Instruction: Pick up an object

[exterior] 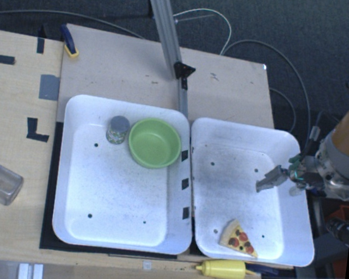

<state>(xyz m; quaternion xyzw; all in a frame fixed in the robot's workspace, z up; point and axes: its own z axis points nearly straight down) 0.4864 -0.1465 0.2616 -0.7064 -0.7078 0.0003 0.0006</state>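
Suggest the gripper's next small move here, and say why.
Probably move toward the pizza slice: the gripper sits over the right bin with nothing seen between its fingers, and the slice is the nearest object, lying flat toward the near edge.

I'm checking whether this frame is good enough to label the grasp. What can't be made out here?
- Gripper: blurred and small in the camera view, so finger state is unclear.
- Arm: cut off by the right edge.
- Small can beside the green bowl: label too small to read.
- Pizza slice toy: toppings too small to identify.
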